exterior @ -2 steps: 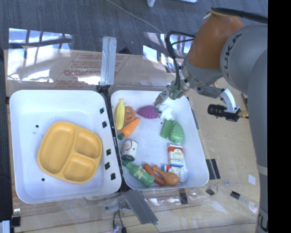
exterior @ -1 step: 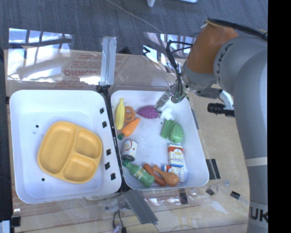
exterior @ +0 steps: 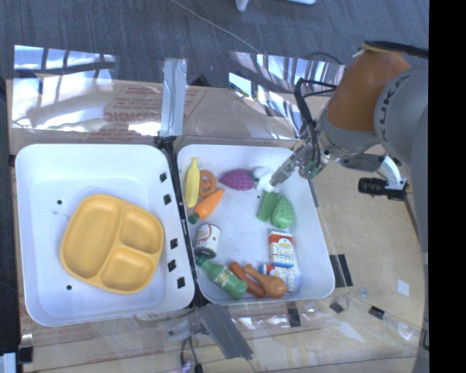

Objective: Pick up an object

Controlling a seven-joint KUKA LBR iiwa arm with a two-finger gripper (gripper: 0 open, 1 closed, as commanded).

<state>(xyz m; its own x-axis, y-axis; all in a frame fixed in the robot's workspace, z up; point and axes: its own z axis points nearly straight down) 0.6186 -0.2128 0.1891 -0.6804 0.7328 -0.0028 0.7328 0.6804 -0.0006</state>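
Bench with two white bins, right bin full of toy food | gripper low over green cucumber, finger state: I cannot tell | cucumber probably light, stiff, slippery; grasp across its middle

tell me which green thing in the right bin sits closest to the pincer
The green cucumber-like vegetable just below the pincer; the green bottle lies far off at the bin's front edge.

Dark grey carpet behind cardboard-topped bench.
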